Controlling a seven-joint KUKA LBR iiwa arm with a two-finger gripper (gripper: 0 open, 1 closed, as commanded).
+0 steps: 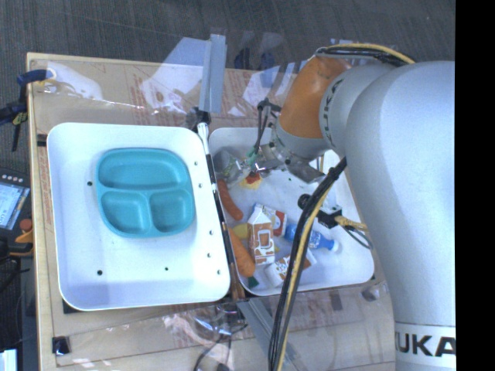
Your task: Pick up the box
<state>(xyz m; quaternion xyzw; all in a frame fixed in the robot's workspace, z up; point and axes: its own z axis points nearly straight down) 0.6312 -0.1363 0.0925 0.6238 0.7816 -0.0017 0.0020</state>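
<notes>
A small carton-shaped box (262,234), white and orange with a printed face, lies in the middle of the right bin (352,265). My gripper (236,165) is low in the far left corner of that bin, above and left of the box, among small items. Its fingers are hard to make out against the clutter there. The grey arm with its orange band (309,99) comes in from the right and covers much of the right bin.
The left bin (69,269) holds a teal divided tray (145,189). In the right bin lie orange carrot-like pieces (240,255), a blue and white bottle (313,239) and a small yellow-red item (251,179). A black cable (298,246) hangs across the bin.
</notes>
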